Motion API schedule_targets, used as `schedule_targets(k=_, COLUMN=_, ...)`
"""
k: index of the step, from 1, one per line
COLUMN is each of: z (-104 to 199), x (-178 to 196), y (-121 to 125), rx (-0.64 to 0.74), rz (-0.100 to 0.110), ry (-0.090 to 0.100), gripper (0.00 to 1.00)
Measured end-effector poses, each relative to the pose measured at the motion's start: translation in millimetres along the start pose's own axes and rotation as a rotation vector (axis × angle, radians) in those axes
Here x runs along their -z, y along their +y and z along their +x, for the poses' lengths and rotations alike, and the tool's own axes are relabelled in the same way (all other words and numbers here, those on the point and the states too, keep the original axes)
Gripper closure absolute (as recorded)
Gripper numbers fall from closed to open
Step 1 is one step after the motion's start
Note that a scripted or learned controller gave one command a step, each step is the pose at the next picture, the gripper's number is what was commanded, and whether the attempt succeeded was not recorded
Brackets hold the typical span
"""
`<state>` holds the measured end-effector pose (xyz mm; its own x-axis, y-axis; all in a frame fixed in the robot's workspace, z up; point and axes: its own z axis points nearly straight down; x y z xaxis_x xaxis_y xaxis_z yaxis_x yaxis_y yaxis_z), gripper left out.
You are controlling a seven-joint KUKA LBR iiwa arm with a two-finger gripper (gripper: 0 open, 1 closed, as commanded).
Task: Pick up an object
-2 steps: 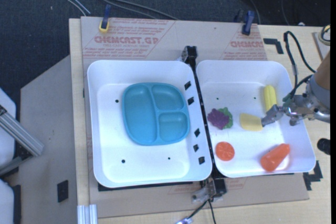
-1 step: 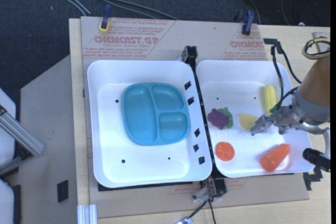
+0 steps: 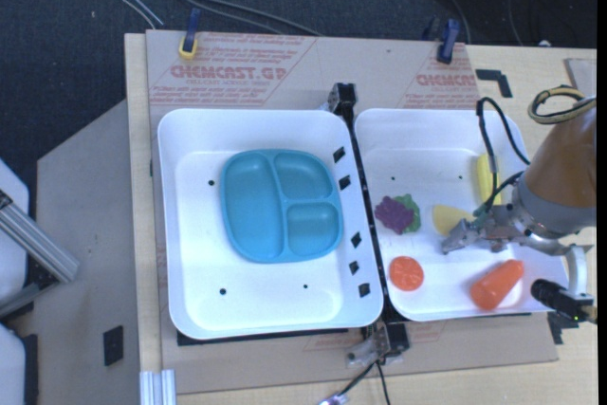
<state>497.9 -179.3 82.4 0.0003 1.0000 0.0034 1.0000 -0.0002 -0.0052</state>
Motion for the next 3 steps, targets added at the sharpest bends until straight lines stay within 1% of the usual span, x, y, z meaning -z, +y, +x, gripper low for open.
schedule_targets(k=1, z=-1, x=13, y=1, rx=0.0, rz=-0.005, ry=-0.002, gripper=1.0)
schedule_targets(k=3, z=0, x=101, y=11, rx=0.001, rz=-0.011, ry=-0.005, gripper=1.0)
